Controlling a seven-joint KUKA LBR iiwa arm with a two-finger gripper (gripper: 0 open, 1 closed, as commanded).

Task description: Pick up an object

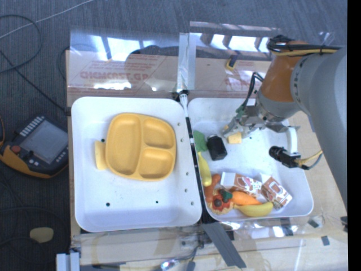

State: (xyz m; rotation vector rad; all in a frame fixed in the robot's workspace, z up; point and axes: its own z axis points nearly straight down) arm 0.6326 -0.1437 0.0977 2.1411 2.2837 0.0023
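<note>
Claw (pixel 240 127) hangs low in the right white bin (pixel 302 199), right by a small pale yellow block (pixel 234 138) near a black chunky thing (pixel 216 147), its grip hidden, so next it likely must squeeze and lift.

The light is bright and even, and both white bins (pixel 84 168) look very shiny. Strong glare sits on the clear panels (pixel 124 47) at 12 o'clock. The arm (pixel 327 89) at 3 o'clock looks blurry.
</note>
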